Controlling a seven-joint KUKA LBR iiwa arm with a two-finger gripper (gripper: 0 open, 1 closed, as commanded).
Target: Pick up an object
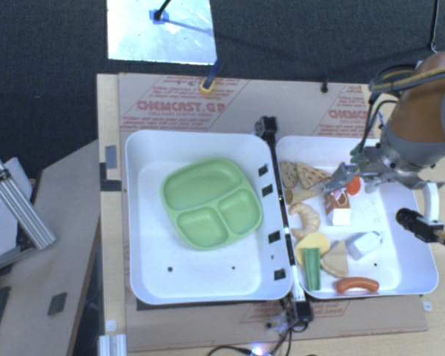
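1. We see the gripper (343, 178) reaching in over the right bin (423, 273) near its back edge, the grey arm (423, 117) with its orange band rising toward the bin's right side. We cannot tell how the tool is set; the tip is a small blurred shape.
2. Directly under or just beside the tip lies a small red piece (340, 199) touching a white block (340, 215). We judge these the likeliest targets, though nothing is visibly held.
3. Just toward the divider sit tan triangular pieces (300, 176) at the back edge, and a pale curved croissant-like piece (306, 217) toward the bin's middle.
4. Nearer the front edge: a yellow round piece (314, 241), a green stick (311, 268), a tan wedge (335, 260), a white-and-grey piece (363, 245), and a red sausage (356, 285) at the front.
5. The left bin (144, 221) holds a green divided plate (211, 202), well apart from the tool.
6. Risks, as we judge them: the red piece and white block touch, so a close might catch both, or pinch an edge and squeeze one out. The crowding near the tip could nudge the tan pieces. A descent slightly off could close on nothing.
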